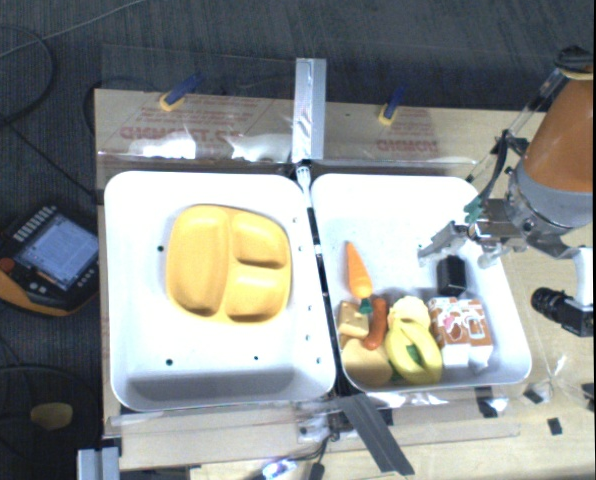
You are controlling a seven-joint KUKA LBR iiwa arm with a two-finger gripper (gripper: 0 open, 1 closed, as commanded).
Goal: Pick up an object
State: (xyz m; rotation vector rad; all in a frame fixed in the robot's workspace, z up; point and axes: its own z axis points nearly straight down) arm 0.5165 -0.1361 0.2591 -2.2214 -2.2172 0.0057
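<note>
Two shallow white plastic bins sit side by side on the bench. The left bin (128, 368) holds one thing, a yellow plastic divided plate (228, 263) with three compartments, lying flat near the middle. The right bin (398, 193) holds a cluster along its near wall: one orange toy carrot (357, 268) lying pointed away from the camera, one small brown block (353, 320), one thin red-orange piece (378, 323) beside it, one yellow toy banana (413, 343) with a green mark, another pale yellow rounded piece (366, 363) at the front, and one small red-and-white printed carton (461, 330) (its printing is too blurred to read).

The metal two-finger gripper (456, 253) hangs over the right bin's right half, just behind the carton and banana. Whether it is spread or closed, and whether it has anything, I cannot tell; a dark block shape sits below it.

Behind the bins lies a clear plastic sheet (208, 133) bearing red lettering, upside down and unreadable, pinned by two blue-and-yellow clamps (181, 92). On the floor at left rests one orange-edged handheld pendant (38, 263) with a screen.
</note>
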